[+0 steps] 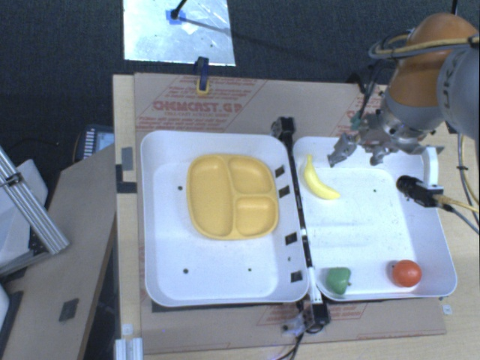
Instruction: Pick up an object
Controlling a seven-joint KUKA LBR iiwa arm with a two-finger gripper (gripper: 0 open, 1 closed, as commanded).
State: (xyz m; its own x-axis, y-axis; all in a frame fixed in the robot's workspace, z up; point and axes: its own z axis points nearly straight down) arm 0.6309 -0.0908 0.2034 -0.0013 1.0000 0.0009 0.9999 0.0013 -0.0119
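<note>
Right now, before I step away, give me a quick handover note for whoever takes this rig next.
Gripper: open, holding nothing, hovering over the far end of the right bin.
Right bin: banana just to the gripper's left in the camera view, green pepper at the near left corner, tomato at the near right corner.
Left bin: yellow divided plate.
Done: nothing picked up yet.
Left: lower onto an object, probably the banana as the closest, close on it and lift.

The banana (318, 181) lies just left of and below the gripper (358, 153); the tomato (406, 273) and pepper (338, 279) lie well nearer the camera.
</note>
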